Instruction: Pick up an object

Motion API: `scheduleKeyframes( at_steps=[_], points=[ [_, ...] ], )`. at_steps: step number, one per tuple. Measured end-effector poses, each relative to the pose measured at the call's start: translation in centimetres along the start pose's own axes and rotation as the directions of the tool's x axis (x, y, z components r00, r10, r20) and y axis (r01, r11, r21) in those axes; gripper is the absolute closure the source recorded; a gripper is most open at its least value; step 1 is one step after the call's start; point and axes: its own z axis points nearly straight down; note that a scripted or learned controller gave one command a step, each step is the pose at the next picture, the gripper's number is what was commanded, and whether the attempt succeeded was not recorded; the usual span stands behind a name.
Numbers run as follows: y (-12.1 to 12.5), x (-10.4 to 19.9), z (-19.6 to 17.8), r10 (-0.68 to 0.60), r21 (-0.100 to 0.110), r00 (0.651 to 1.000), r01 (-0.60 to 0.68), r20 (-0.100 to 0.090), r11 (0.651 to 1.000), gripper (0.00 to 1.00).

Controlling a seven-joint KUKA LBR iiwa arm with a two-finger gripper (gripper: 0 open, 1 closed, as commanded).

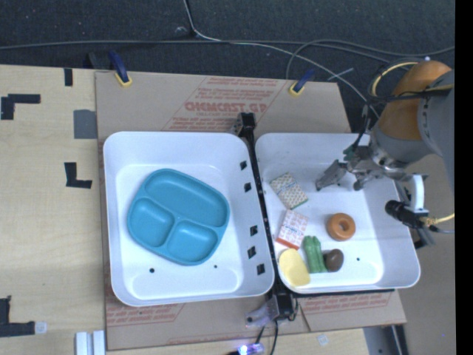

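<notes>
The tabletop [44,220] is light wood, and a sheet of cardboard [214,106] lies on it under two white bins. The left bin [122,154] sits in the middle of the frame and holds a big blue tray [177,215] with three sections. The right bin [384,268] sits at the right of the frame and holds all the small things.

The grey arm [421,117] comes in from the upper right. Its end effector [341,174] hangs over the top part of the right bin. The two fingers look spread apart, and nothing is between them.

The small things all lie below the end effector in the picture. The doughnut [341,226] is the nearest round thing, almost straight down from the fingers, well apart from them. A checked packet [289,191] lies down and to the left, closer to the wall between the bins. A red and white packet [293,228] sits below that one. At the bottom of the bin a green pickle [314,254] lies with its long side running up and down the picture, touching a yellow lemon [294,268] on its left and a brown ball [334,259] on its right.

I think the doughnut is the easy pick, because it sits alone.
</notes>
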Motion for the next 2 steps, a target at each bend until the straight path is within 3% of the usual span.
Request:
scheduleKeyframes(
  at_steps=[1,2],
  points=[
    [0.1,0.1,-1.3,-0.002,-0.003,1.0,0.002,0.0,1.0,1.0],
    [0.8,0.3,-7.4,0.0,-0.009,1.0,0.0,0.0,1.0,1.0]
  ],
)
